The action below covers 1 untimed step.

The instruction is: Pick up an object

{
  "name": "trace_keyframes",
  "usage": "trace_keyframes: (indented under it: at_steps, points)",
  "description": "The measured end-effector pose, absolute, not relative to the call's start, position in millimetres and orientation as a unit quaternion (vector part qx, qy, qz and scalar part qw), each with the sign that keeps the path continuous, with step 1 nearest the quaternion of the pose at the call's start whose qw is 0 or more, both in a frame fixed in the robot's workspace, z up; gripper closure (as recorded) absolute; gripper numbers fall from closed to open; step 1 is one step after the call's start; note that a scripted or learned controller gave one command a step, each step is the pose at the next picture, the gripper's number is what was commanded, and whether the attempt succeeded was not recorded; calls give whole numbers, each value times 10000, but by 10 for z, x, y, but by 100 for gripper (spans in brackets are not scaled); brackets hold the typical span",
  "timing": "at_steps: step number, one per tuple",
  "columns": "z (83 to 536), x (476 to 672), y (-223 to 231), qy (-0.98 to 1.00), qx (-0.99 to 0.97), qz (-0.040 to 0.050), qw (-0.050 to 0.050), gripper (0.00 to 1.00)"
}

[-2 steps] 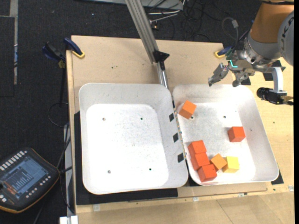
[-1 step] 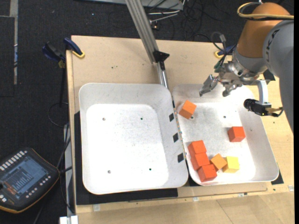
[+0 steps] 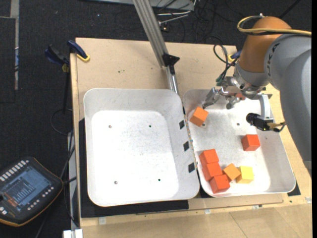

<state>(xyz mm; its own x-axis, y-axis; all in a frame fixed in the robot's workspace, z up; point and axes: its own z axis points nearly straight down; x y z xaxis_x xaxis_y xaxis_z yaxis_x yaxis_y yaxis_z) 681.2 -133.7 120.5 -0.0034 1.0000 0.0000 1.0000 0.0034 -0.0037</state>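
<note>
My gripper [image 3: 219, 100] hovers over the far left part of the right bin [image 3: 277, 155], its two fingers spread apart and open with nothing between them. An orange cube [image 3: 199, 116] sits just below and left of the left finger, close to the bin's left wall and outside the fingers. A red cube [image 3: 250, 142] lies alone toward the right. Near the front lie three red blocks [image 3: 213, 169] in a row, an orange block [image 3: 232, 172] and a yellow block [image 3: 246, 173].
The left bin [image 3: 131, 143] lies beside the right one. A slanted metal pole [image 3: 153, 29] rises from the bench behind the bins. A teach pendant [image 3: 25, 190] lies on the floor at lower left. Cables hang off the wrist [image 3: 262, 119].
</note>
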Motion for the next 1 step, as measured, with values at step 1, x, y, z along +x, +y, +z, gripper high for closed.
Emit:
trace_keyframes:
  at_steps: [1]
  points:
    - [942,6813,-1331,-7084,-7058,7,-2,0]
